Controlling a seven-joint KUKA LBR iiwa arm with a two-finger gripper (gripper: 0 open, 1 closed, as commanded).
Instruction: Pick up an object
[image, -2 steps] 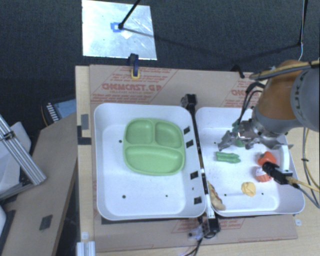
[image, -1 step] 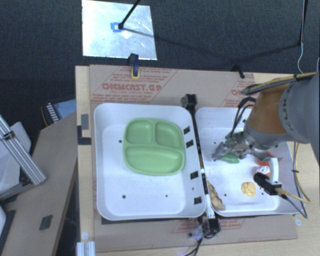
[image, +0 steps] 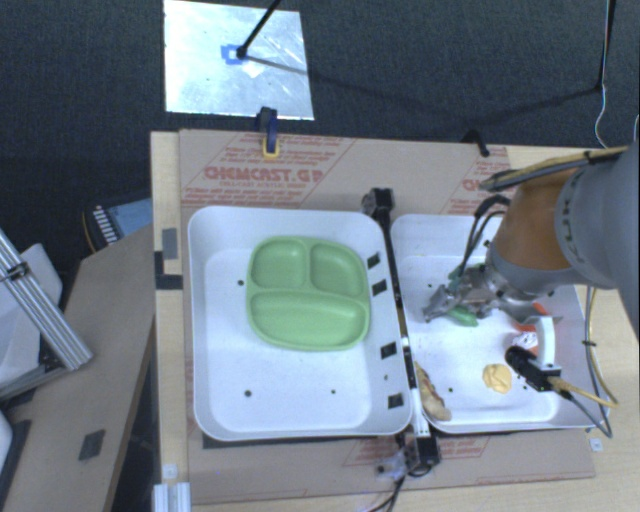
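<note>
My gripper (image: 446, 302) hangs low over the middle of the right bin (image: 430, 240), reaching in from the right. A small green object (image: 463, 318) lies right beneath it, partly hidden by the metal tip; whether they touch is unclear. A small orange-red piece (image: 526, 324) peeks out from under the wrist to the right. A round yellow object (image: 497, 377) rests near the bin's front. A tan, banana-like object (image: 433, 395) lies along the bin's front left corner.
The left bin (image: 220, 390) holds a green divided plate (image: 306, 293) in its upper middle. A black divider with clips (image: 392, 300) runs between the two bins. The arm's grey body with its orange band (image: 545, 225) covers the right bin's far right side.
</note>
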